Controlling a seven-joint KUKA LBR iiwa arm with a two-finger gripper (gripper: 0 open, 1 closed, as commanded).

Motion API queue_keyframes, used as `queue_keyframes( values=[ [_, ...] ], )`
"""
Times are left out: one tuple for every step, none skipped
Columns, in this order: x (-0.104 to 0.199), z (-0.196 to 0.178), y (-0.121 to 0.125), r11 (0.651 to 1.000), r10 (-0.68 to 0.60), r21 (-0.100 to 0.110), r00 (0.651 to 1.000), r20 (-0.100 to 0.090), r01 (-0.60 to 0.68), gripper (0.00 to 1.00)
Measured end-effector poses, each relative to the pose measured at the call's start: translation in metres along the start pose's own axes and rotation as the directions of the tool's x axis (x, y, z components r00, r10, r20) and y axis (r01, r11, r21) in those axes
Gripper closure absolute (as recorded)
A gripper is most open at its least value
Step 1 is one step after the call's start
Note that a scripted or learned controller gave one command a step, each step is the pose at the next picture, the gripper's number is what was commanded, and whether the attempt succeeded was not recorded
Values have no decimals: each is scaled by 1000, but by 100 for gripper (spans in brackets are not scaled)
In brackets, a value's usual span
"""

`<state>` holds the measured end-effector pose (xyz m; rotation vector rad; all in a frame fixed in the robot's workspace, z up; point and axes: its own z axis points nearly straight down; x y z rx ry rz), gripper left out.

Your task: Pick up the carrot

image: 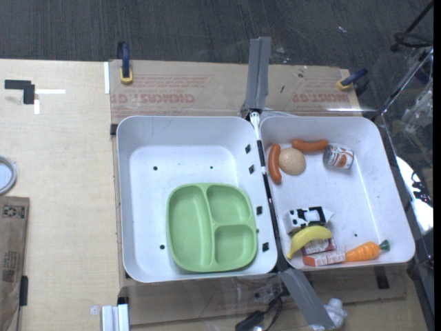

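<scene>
A dark carpeted floor fills the top of the frame, and below it a pale wooden bench (55, 185) carries a sheet of cardboard (207, 88) held by clamps. On this sit two shallow white bins side by side. The left bin (138, 143) at the frame's centre holds a green divided plate (210, 226) lying flat toward its lower right.

The right bin (372, 185) holds the rest. Along its upper part lie two sausages, one (275, 163) standing lengthwise by the left wall and one (310, 144) crosswise, with a tan egg-like ball (292, 161) between them and a small red and white can (339, 156) to the right. Lower down are a black and white carton (306, 217), a banana (308, 238) and a red box (324, 257). The carrot (364, 252) lies in the bin's lower right corner, its green top pointing right, just beside the red box.
</scene>
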<state>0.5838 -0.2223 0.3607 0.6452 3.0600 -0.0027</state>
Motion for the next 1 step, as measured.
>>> queue_keyframes(
  values=[
    [-48,32,22,991,134,2,991,-10,-134,100]
  ],
)
